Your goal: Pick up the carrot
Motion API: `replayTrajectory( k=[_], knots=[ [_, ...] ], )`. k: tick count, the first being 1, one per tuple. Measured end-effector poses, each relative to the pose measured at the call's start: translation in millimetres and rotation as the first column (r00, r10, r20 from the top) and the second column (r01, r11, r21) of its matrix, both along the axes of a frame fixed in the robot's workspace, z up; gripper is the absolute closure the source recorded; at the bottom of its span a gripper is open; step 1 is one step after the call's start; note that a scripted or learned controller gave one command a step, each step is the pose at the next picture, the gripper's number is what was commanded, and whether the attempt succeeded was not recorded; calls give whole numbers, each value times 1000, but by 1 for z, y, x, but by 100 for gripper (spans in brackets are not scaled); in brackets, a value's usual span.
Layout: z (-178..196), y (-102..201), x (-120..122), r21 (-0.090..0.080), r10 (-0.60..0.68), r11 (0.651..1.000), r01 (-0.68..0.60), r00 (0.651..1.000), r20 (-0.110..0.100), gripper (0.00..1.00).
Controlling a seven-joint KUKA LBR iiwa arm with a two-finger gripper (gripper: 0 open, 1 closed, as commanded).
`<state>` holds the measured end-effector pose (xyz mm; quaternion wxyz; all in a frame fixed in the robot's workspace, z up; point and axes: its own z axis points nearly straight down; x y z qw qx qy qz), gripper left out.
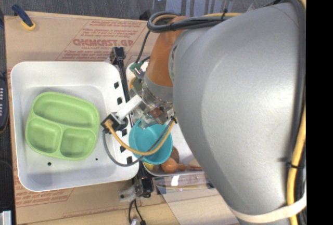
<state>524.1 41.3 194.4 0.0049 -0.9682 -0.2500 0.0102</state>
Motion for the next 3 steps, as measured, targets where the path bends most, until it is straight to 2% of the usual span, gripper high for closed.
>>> replayTrajectory(
  k=[1,2,3],
  knots=[
    [74,19,57,-1,-32,999,32,999,15,100],
    [-2,10,-27,2,139,990,-139,990,16,100],
    [0,131,-49,1,403,915,-403,915,10,100]
  ],
)
